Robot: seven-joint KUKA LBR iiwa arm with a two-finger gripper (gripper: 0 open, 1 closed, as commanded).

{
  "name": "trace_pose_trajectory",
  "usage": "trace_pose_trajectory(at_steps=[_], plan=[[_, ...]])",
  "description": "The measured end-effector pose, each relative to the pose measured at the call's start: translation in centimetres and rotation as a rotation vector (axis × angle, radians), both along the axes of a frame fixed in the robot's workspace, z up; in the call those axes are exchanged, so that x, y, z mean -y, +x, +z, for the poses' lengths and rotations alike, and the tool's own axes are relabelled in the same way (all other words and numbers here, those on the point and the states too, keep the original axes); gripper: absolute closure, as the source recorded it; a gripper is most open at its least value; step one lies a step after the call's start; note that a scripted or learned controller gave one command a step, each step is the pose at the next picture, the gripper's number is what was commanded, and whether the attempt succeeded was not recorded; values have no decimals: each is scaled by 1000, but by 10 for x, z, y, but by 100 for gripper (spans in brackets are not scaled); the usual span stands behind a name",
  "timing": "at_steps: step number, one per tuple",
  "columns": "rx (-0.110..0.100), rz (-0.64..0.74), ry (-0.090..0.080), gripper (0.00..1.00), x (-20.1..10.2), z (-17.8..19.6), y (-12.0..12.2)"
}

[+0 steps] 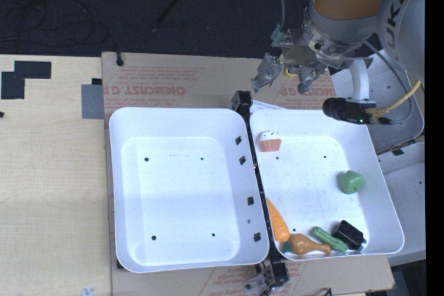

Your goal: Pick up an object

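- Though the gripper (284, 77) hangs above the far rim of the right bin (388, 211), its fingers are spread apart with nothing between them — the pick looks not yet begun.
- Left to do, I'd judge: descend, close on something, lift.
- Candidates, all in the right bin: one cupcake (269, 141) near the far left corner, one green ball (351, 181) at right, one carrot (277, 220), one orange piece (305, 244), one green pod (329, 239), one black block (349, 233) along the near edge.
- Two bins; the left bin (125, 184) holds nothing.
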State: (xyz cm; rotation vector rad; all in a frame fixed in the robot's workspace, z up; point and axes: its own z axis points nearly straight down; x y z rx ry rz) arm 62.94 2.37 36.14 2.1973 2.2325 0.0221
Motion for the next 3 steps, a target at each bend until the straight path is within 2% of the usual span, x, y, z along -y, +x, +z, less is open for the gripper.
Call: trace_pose_trajectory(at_steps=[1, 2, 3], plan=[[-42, -16, -3, 0, -30, -184, -98], [-10, -11, -2, 0, -66, -72, -72], [-24, -14, -5, 100, -64, -69, -74]])
